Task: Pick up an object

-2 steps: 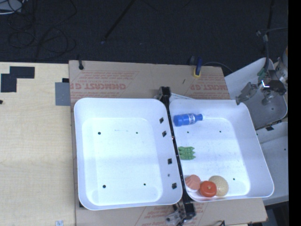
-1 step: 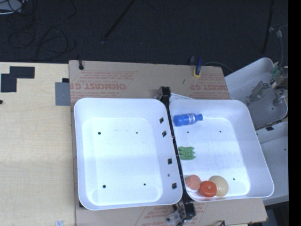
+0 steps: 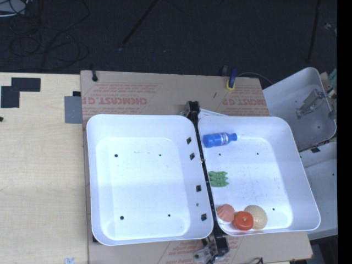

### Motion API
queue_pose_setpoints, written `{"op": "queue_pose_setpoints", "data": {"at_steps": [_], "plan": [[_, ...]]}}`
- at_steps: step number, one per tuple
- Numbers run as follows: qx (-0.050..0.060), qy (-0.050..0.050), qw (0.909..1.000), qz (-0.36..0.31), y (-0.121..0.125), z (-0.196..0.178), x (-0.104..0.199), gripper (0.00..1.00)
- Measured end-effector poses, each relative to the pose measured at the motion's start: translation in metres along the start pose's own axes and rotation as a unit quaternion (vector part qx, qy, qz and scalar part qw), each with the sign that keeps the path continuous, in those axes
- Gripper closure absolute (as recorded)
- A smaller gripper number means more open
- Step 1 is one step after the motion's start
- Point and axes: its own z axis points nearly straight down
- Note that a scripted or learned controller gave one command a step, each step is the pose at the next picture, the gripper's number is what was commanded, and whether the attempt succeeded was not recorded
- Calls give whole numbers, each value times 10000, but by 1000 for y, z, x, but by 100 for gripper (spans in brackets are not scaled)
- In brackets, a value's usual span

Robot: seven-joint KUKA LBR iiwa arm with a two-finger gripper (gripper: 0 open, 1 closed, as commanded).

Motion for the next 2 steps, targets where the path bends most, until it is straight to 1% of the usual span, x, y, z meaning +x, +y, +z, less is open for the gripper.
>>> {"op": "queue_pose_setpoints", "data": {"at_steps": [1,2], "plan": [[4,1,10000,16,-33,-42,0,0],[6,1,10000,20,-84,-73,0,0]]}}
